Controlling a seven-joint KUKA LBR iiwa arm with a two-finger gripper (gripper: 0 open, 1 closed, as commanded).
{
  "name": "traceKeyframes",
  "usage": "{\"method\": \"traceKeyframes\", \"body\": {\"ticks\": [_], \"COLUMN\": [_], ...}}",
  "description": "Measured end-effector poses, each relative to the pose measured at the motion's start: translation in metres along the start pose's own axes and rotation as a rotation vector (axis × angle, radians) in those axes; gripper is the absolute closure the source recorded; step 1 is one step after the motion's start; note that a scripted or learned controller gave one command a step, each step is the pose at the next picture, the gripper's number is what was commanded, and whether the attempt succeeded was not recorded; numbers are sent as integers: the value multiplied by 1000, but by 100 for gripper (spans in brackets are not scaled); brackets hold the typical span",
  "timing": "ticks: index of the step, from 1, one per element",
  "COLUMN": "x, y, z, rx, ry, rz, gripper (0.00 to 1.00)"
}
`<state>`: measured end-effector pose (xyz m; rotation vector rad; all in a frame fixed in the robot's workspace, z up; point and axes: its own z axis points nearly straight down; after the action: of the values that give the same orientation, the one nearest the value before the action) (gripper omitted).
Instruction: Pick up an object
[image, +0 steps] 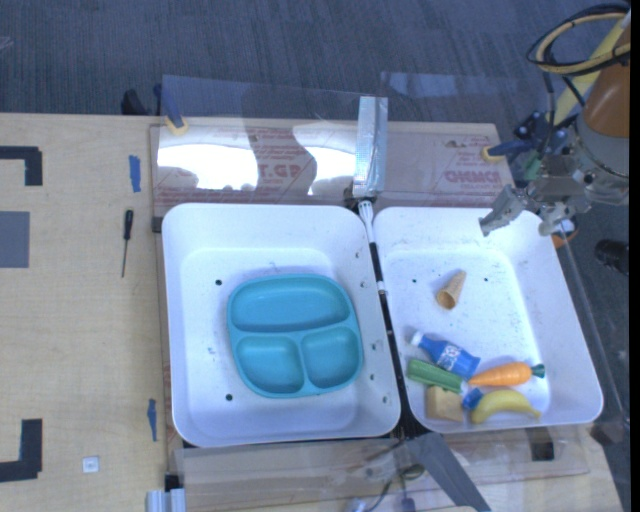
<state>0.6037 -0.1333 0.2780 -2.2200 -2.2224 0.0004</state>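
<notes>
In the right shallow white bin (575, 330), a tan cone-shaped piece (451, 289) is seen lying alone near the middle, while a blue-and-white tube (447, 352), a green pod-shaped toy (433, 373), an orange toy carrot (501, 375), a yellow toy banana (505, 403) and a tan block (442, 402) are clustered along the near edge. A turquoise three-compartment plastic tray (293, 333) is held by the left white bin (190, 250). The two-finger gripper (528, 216) is seen above the right bin's far right corner, fingers spread apart, nothing between them
</notes>
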Motion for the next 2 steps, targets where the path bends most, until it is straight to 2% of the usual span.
{"method": "traceKeyframes", "body": {"ticks": [1, 2], "x": [78, 12], "y": [-32, -11], "z": [97, 174], "rx": [8, 11], "ry": [1, 0], "rz": [68, 36], "gripper": [0, 0]}}
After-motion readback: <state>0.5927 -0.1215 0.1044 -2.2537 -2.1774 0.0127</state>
